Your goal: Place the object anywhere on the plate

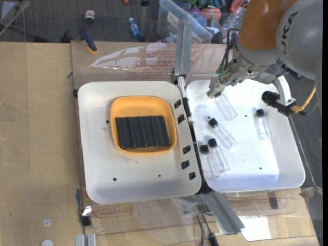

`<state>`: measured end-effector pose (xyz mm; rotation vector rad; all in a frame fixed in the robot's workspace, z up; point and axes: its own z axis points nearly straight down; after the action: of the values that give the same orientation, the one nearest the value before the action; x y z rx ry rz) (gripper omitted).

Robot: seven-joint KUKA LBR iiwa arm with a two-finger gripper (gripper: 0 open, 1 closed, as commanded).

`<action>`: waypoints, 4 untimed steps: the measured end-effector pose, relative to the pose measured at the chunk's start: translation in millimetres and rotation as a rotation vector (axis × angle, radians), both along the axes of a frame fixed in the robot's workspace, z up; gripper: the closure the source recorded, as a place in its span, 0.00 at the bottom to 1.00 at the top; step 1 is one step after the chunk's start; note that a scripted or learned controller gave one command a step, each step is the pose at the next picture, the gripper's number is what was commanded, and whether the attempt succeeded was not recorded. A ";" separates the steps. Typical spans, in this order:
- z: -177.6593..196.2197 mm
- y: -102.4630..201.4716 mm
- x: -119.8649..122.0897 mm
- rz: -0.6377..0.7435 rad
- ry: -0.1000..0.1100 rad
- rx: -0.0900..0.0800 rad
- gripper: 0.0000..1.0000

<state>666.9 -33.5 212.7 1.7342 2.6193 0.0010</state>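
An orange plate (119, 108) sits in the left bin (95, 158), and a black ridged block (142, 131) lies flat on it. Several clear vials with black caps lie in the right bin (266, 163): one (226, 108) just below the gripper, one (223, 134) near the middle, one (218, 160) lower down and one (263, 125) to the right. My gripper (215, 88) hangs over the far left part of the right bin, close above the nearest vial. Nothing shows between its tips.
A metal divider (182, 60) runs between the bins. Beyond the bench stands a clear tub of coloured toys (205, 4). The arm's grey body and orange band (266, 19) cover the far right corner.
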 end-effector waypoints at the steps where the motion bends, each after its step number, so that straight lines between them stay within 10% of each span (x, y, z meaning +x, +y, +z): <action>1: 37.4 10.2 0.7 0.034 -0.006 -0.001 1.00; 2: 68.8 3.5 0.9 0.218 -0.007 -0.002 1.00; 3: -27.0 -34.9 0.2 0.305 -0.003 -0.001 1.00; 4: 26.3 -28.4 -0.9 0.332 -0.008 -0.001 1.00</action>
<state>665.9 -61.9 239.1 1.2740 2.8637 0.0058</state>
